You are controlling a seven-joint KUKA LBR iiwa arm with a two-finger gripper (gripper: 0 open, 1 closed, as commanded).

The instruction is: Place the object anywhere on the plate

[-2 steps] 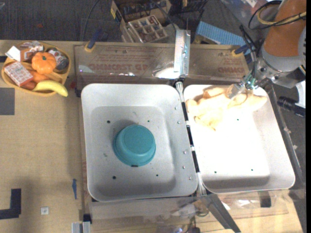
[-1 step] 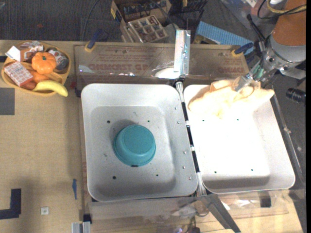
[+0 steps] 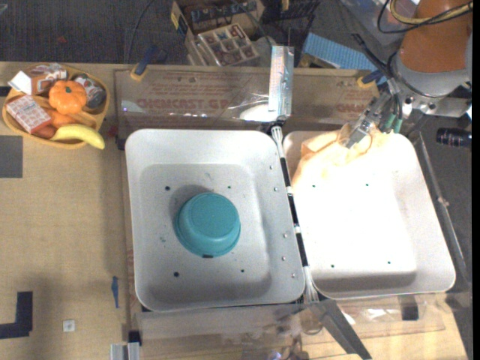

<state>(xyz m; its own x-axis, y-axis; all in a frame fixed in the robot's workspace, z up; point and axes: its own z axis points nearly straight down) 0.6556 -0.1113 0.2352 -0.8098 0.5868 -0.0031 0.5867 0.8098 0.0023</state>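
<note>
- Surface (image 3: pixel 60 238): tan wood, carrying both bins, with a cardboard wall (image 3: pixel 195 96) standing along their far edge
- Right bin (image 3: pixel 375 231): white and shallow, its bare floor marked by a few dark specks; a pale orange-yellow patch (image 3: pixel 322 156) spreads over its far-left corner, and I cannot tell whether it is a thing or only a tint on the plastic
- Left bin (image 3: pixel 142 148): white, touching the right bin along the middle seam
- Arm (image 3: pixel 439 21): orange band at the top right of frame, grey wrist below it, slanting down and left toward the far edge of the right bin
- Plate (image 3: pixel 208 223): teal and round, looks domed, sitting alone near the middle of the left bin and well apart from the gripper
- Basket (image 3: pixel 11 118): on the surface at far left, well away from the bins, holding a small orange pumpkin (image 3: pixel 67 96), a banana (image 3: pixel 79 133) and some packets
- Gripper (image 3: pixel 358 132): over the far edge of the right bin, just above the orange-yellow patch; too small and blurred here, so I cannot tell whether it is parted or closed, or whether anything sits in it
- Task object: none can be made out as a separate thing; the patch under the gripper is the only candidate
</note>
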